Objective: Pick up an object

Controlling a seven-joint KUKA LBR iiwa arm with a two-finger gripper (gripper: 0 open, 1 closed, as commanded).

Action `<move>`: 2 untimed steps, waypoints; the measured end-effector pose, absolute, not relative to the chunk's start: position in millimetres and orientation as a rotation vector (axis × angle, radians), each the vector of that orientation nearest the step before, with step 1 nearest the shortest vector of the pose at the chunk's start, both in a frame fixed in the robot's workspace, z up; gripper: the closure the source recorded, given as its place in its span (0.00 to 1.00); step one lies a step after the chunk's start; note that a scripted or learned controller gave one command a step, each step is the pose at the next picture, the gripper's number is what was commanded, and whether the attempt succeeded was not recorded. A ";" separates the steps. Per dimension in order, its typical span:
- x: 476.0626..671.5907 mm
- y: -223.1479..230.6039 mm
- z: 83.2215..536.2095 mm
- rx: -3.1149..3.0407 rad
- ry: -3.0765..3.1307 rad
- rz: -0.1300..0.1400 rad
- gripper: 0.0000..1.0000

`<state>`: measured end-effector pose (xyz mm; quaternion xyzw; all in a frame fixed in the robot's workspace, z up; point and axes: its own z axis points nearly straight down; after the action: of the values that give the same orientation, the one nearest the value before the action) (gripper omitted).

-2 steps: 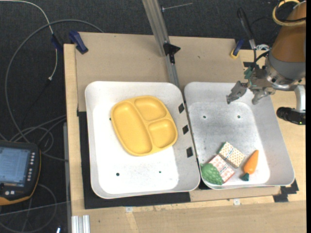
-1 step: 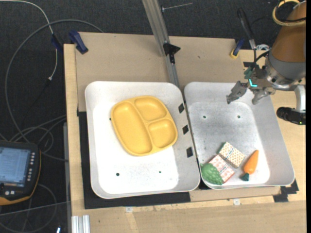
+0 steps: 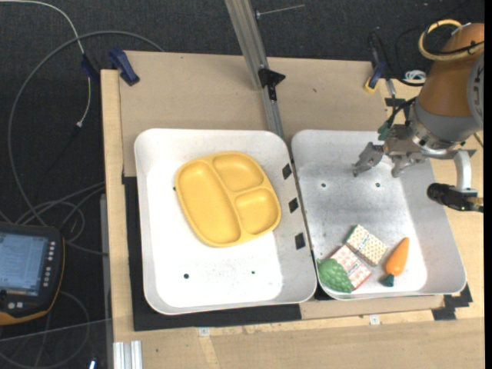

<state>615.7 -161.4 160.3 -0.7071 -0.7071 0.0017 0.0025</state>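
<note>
In the right bin (image 3: 338, 206) several small objects lie near the front edge: a green leafy toy (image 3: 334, 275), a small patterned box (image 3: 351, 265), a second patterned box (image 3: 366, 244) and an orange carrot toy (image 3: 397, 257). My gripper (image 3: 382, 160) hangs over the bin's far right part, well behind those objects. Its two fingers are spread apart with nothing between them. The orange-banded arm (image 3: 450, 83) comes in from the upper right.
A yellow three-compartment plate (image 3: 227, 198) lies in the left bin (image 3: 161, 267). A metal pole (image 3: 250, 44) slants across the bench's back toward the gap between the bins. Blue clamps (image 3: 123, 66) sit at the bench's far corners. Cables and a tablet (image 3: 27, 271) lie off-bench at left.
</note>
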 end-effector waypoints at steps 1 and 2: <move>611.6 -158.2 97.1 -2.216 -2.216 0.007 0.00; 611.5 -157.8 92.4 -2.219 -2.219 0.003 0.00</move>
<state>611.5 -157.8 92.4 -0.7070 -0.7072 0.0009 0.0017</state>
